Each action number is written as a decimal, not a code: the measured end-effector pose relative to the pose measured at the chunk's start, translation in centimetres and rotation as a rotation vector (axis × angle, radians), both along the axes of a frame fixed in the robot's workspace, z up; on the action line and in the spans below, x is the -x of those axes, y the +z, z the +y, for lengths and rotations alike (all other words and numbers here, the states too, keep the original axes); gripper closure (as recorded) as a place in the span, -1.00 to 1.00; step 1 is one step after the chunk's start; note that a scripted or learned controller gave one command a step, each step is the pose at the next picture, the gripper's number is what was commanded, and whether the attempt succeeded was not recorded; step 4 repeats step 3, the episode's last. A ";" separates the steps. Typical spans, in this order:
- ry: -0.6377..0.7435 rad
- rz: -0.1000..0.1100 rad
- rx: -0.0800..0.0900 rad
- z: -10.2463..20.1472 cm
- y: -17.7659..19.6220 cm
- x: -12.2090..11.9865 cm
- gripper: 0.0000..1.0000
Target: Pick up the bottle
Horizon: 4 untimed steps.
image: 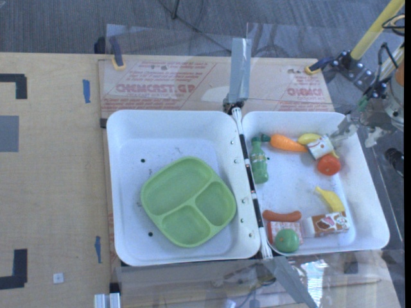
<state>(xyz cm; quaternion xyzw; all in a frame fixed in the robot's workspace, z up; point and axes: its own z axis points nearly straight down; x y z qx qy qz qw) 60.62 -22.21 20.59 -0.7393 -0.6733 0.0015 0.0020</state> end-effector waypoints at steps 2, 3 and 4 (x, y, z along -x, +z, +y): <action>-0.099 -0.002 0.001 1.1 -2.7 0.8 -1.00; -0.202 -0.011 0.004 6.8 -11.9 1.9 -1.00; -0.202 -0.011 0.004 6.8 -11.9 1.9 -1.00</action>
